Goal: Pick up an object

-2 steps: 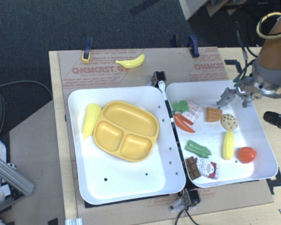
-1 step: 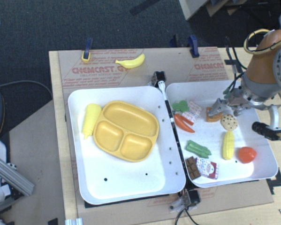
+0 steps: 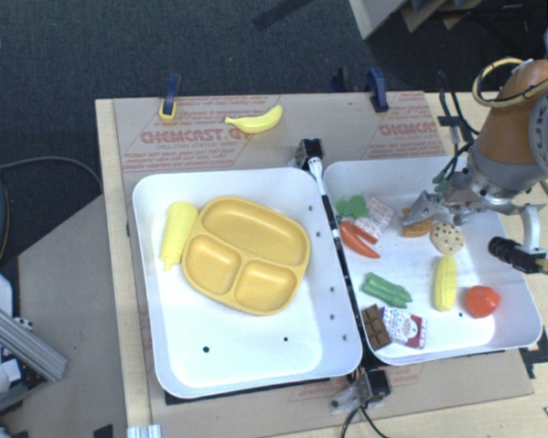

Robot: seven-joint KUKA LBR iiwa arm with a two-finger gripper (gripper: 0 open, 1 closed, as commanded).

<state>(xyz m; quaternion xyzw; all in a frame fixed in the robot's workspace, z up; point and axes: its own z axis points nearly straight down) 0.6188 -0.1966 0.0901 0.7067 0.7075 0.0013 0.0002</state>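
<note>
Wooden bench, two white bins [image 3: 157, 265]. Gripper [image 3: 435, 205] low at right bin's one o'clock, finger state unclear, beside a hot dog [image 3: 418, 225] and cookie [image 3: 447, 238]. Arm [image 3: 512, 128] bent in from three o'clock. One yellow tray [image 3: 246, 253] left.

the only readable stuff is red print on the brown cardboard sheet [image 3: 205, 135] lying on the worktop [image 3: 121, 267] behind the bins. behind the left bin it looks like "chemcast" in big outlined letters, with smaller lines under it too blurry to read. same kind of red print sits behind the right bin, unreadable. the red-and-white packet [image 3: 405, 329] has markings, too small to make out.
</note>
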